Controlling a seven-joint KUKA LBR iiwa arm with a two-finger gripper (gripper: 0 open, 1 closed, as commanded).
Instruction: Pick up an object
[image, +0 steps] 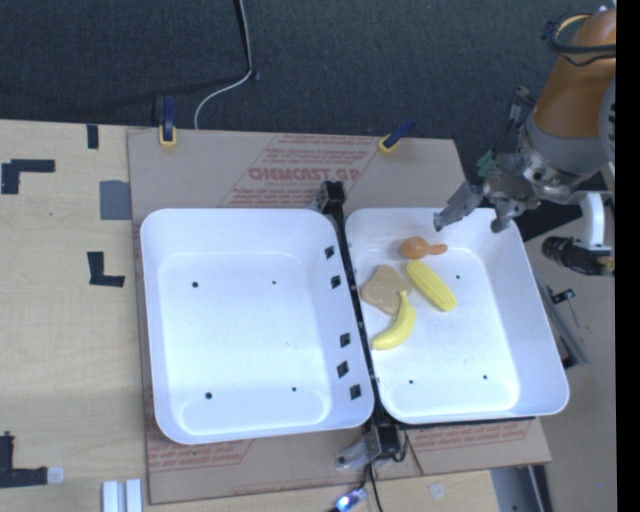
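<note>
End effector (472, 213) open above right bin's (530, 300) far rim, orange piece (420, 247), corn (431, 285), banana (397, 328) nearby.

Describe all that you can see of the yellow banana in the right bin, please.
The yellow curved plastic-looking banana lies flat on the floor of the right white bin, near the bins' shared divider. Its upper tip touches or overlaps the tan flat bread-like piece and comes close to the yellow corn cob. It looks smooth, whole and unheld.

Cardboard sheet (290, 175) under two white bins (160, 330)
</note>
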